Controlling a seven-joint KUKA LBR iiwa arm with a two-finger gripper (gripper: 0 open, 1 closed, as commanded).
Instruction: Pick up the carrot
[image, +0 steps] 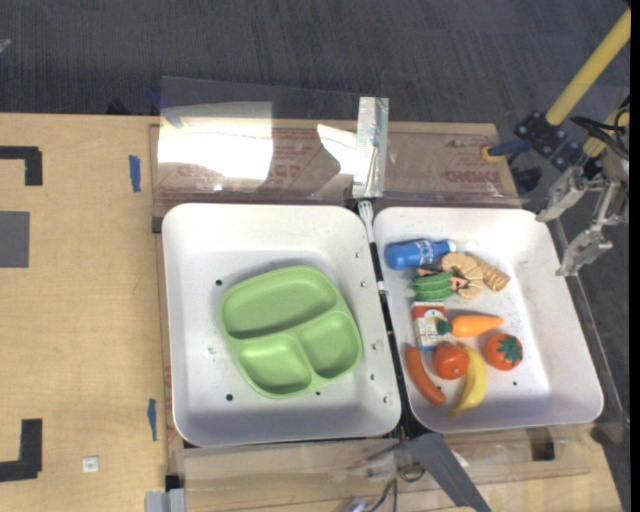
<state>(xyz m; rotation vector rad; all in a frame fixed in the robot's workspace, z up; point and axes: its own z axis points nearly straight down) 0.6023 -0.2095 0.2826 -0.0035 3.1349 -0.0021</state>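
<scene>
carrot (475, 325) untouched in right bin (570, 300) — just beside the tomato (450, 361) | my pincer (585, 245) off that bin's far edge, grip unreadable | everything left — reach, grasp, lift

A thin metallic gripper (590, 225) of silvery rods, with dark cables and black fittings above.

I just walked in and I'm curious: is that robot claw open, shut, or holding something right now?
Gripper: cannot be told; it hangs by the right bin's far right edge, apart from the carrot.
</scene>
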